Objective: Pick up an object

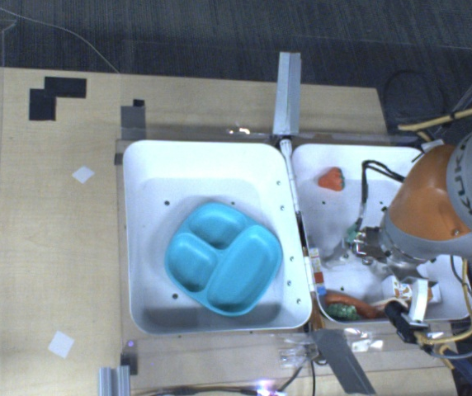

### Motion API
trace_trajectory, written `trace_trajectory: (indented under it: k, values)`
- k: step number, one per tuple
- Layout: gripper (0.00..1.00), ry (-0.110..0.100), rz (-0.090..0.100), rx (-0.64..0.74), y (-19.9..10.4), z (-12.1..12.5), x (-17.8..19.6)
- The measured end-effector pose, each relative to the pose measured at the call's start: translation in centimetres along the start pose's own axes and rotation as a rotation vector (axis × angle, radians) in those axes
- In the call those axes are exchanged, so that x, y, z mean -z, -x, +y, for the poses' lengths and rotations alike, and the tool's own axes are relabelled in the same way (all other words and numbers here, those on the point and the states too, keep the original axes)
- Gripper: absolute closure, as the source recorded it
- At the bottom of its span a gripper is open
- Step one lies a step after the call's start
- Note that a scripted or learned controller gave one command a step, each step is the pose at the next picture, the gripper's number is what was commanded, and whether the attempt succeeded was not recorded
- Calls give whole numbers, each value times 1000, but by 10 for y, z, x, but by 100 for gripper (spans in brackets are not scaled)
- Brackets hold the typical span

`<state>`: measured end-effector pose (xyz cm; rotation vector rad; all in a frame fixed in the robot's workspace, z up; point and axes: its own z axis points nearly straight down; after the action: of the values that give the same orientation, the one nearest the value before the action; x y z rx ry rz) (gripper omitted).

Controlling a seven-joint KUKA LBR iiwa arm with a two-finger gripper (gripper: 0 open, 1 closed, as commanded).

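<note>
My gripper (361, 244) reaches down into the right bin (318, 213), below the arm's orange band (424, 203). The wrist hides most of it from above. A small orange-red object (330, 179) lies near the bin's far left, apart from the gripper. At the near edge lie a green object (341, 309) and, touching it, a reddish-brown one (369, 308), just below the gripper. Nothing is visibly held.
The left bin (149, 221) holds a blue three-compartment plate (224, 256). A metal divider rail (299, 221) separates the bins. Cables and a white tag (418, 299) hang by the wrist at the right bin's near right corner.
</note>
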<state>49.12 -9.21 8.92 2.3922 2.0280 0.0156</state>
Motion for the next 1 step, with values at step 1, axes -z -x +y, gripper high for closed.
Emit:
trace_trajectory:
  k: [1]
  values:
    - [0, 3, -4, 10, -15, 59, -1]
